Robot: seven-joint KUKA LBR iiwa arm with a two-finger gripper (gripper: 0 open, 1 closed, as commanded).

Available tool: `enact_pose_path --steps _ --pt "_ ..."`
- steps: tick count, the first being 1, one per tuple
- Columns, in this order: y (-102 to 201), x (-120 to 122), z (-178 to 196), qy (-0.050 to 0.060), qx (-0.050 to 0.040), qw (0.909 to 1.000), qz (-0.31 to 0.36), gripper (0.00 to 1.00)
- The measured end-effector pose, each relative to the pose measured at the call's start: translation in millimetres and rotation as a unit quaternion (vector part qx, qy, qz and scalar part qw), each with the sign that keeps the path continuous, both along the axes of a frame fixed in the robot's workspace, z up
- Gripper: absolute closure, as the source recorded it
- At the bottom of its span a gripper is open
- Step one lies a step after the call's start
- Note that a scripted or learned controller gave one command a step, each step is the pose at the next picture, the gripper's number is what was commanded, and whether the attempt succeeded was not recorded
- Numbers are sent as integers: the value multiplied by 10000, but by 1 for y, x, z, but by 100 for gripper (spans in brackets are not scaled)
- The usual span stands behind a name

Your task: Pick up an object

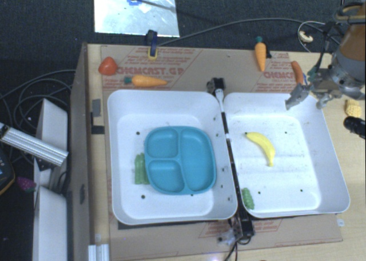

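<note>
Camera view shows the gripper (pixel 309 97) above the far right corner of the right bin (pixel 326 194), its two fingers (pixel 294 99) spread apart with nothing between them. A yellow banana (pixel 262 147) lies on the floor of this bin, well apart from the gripper. A small green piece (pixel 247 199) rests near its front left corner. The left bin (pixel 123 200) holds a blue divided plate (pixel 179 160).

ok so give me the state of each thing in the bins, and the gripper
Banana: lying loose in the right bin.
Blue tray: flat in the left bin.
Green piece: at the right bin's near-left corner.
Gripper: open, over the right bin's far edge, holding nothing.
</note>
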State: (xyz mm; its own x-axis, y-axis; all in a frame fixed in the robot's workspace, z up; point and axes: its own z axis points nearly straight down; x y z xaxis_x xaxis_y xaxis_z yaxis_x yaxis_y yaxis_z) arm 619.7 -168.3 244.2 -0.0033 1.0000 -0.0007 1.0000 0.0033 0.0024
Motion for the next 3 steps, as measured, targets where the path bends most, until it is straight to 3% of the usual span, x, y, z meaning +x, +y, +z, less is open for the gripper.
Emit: enact_pose_path --steps 1,2,3 --pt "34 -19 -142 -27 18 10000 3 0" --pt "58 -43 -160 11 5 10000 0 0" --pt "58 -42 -149 -2 2 10000 3 100"
